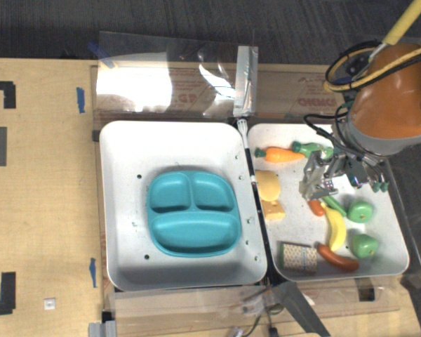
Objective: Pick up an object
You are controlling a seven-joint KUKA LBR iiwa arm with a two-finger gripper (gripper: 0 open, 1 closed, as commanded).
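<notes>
- Camera view, left side: the left shallow white plastic bin (119,188) has a teal plastic divided plate (193,211) sitting in the middle of it, three compartments, nothing on it as far as I can see.
- Right shallow white plastic bin (396,248) is where all the pickable stuff is: orange toy carrot with a green top (284,155), a pale yellow chunk (269,186), yellow toy banana (336,232), two round green toy fruits (361,212) and (365,244), a red toy sausage (339,259), and a small woven-looking cylinder (299,256).
- The metal two-finger gripper (321,181) is down inside the right bin, just beside the carrot and above the banana. Can't tell whether it's spread or closed, too much clutter.
- Progress-wise: I'd say nothing's grabbed yet, everything looks like it's lying on the bin floor. Whole pick is left.
- Writing: faint print on the cardboard behind the bins, unreadable.
</notes>
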